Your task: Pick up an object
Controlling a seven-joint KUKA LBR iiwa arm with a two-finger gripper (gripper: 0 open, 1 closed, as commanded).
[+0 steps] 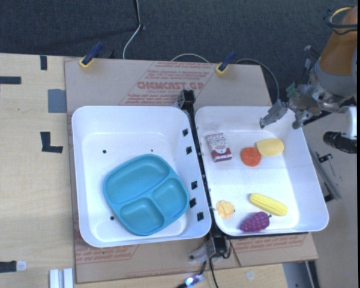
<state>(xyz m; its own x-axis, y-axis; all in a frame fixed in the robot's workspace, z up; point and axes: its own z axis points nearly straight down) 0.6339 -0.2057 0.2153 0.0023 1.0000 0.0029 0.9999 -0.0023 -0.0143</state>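
The right bin holds a small red and white carton, an orange-red round fruit, a pale yellow lemon-like piece, a yellow corn cob, a purple grape bunch and a small yellow-orange item. My gripper hangs over the bin's far right corner, above and just behind the lemon-like piece. It is open, its two fingers spread, with nothing between them.
The left bin holds a blue divided tray. A black hinge strip separates the bins. Cables run along the back, and yellow-blue clamps pin the cardboard base.
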